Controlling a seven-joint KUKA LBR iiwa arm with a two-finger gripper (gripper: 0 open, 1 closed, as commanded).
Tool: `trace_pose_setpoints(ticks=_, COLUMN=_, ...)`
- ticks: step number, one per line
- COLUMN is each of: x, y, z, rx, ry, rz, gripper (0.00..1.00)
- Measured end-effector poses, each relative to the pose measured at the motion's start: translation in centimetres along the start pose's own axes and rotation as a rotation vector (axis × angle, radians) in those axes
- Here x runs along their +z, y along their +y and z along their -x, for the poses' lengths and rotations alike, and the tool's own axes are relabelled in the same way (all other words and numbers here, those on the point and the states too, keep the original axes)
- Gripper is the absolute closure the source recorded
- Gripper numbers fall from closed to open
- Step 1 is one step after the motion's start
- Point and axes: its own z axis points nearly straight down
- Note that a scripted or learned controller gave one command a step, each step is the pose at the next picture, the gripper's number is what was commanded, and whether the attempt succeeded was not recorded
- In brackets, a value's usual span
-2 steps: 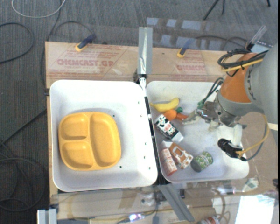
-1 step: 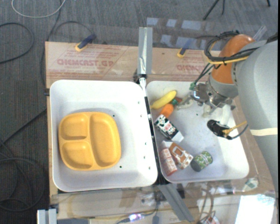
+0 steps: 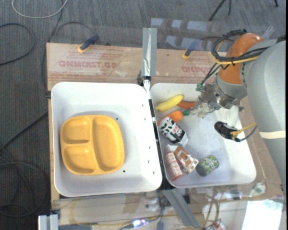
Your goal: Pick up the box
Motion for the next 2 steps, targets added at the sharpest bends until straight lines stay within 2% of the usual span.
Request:
trace_pose_setpoints(ticks=1, x=0.0, y=0.0, z=0.0, rx=0.0, ry=-0.001, rz=0.0, gripper=0.0)
trace_pose_setpoints(ticks=2, x=1.0, y=3.4, z=2.9, rx=-0.03, ry=0.021, rz=-0.057, gripper=0.0)
